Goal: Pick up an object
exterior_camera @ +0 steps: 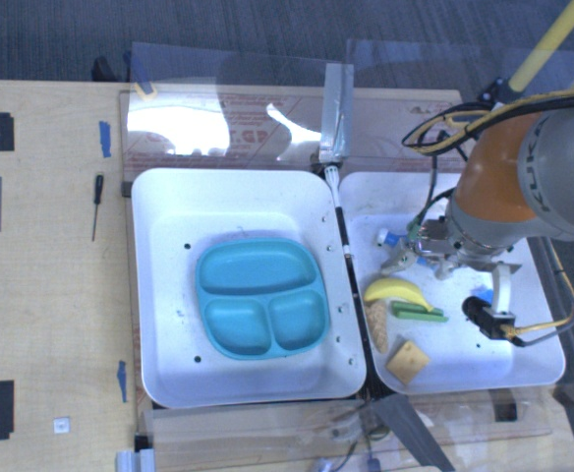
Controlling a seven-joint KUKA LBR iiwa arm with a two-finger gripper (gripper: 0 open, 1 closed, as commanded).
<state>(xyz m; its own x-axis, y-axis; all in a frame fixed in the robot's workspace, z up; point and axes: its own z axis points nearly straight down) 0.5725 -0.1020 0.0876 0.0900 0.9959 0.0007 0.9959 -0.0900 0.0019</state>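
Grey arm point(547, 180) bends low over the right bin point(533, 357); jaw state unclear.

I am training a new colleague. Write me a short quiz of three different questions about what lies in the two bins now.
1. True or false: the blue divided tray lies in the right bin.
2. Which object touches the banana on its lower side?
A. green marker
B. tan block
C. screwdriver
3. Fill in: the gripper hangs over the ____ bin.

Key:
1. False; it lies in the left bin.
2. A
3. right
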